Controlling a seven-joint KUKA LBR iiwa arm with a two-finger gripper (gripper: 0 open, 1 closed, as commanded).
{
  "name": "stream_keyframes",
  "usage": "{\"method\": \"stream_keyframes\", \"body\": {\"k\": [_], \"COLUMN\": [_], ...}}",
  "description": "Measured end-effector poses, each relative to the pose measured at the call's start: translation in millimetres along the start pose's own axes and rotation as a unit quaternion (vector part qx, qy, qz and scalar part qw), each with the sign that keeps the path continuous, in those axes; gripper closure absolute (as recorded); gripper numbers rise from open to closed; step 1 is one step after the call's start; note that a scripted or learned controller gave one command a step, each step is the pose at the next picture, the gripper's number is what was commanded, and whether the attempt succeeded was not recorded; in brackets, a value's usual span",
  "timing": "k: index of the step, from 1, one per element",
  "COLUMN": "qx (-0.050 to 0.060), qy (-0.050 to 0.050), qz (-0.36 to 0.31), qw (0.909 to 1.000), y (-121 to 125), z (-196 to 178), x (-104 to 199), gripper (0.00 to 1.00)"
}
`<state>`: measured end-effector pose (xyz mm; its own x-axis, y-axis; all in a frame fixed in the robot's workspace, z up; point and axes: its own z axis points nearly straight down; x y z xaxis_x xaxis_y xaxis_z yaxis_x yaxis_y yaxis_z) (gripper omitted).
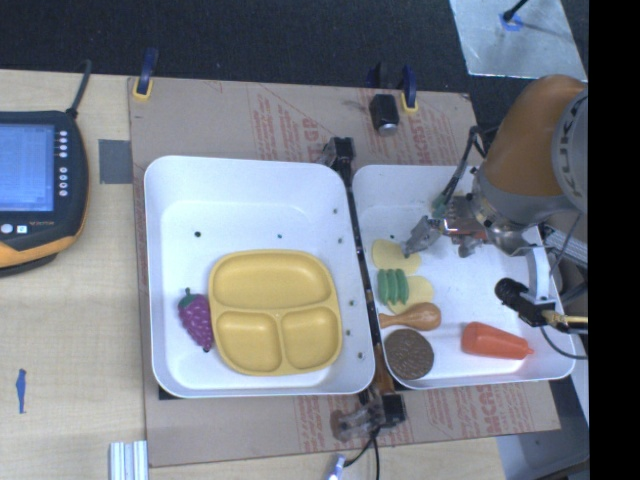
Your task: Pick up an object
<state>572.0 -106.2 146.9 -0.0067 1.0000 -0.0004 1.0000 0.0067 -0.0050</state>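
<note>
I see two white bins side by side on the bench: the left bin (165, 268) holds a yellow divided plate (275, 310) with purple grapes (196, 318) just beside its left edge. The right bin (465, 193) holds the pickable stuff: an orange carrot (494, 341) near the front right, long axis roughly left-right, tilted slightly, blunt end left and tip pointing right; a green ridged vegetable (393, 286) lying on pale yellow pieces (390, 255), long axis near-far; a wooden spoon-like piece (415, 317) with its handle pointing left toward the divider; a brown round disc (409, 353) at the front left corner. The arm (530, 153) comes in from the right, orange band up, wrist bent down over the right bin's far half. The tool (420, 238) points left and down, just right of the yellow pieces; I can't tell whether it's apart or together, and I see nothing between it.
</note>
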Motion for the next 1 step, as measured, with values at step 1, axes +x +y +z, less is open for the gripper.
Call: {"method": "stream_keyframes", "body": {"k": [1], "qx": [0.000], "qy": [0.000], "qz": [0.001], "qw": [1.0000], "y": [-25.8], "z": [40.2], "x": [11.3], "gripper": [0.00]}}
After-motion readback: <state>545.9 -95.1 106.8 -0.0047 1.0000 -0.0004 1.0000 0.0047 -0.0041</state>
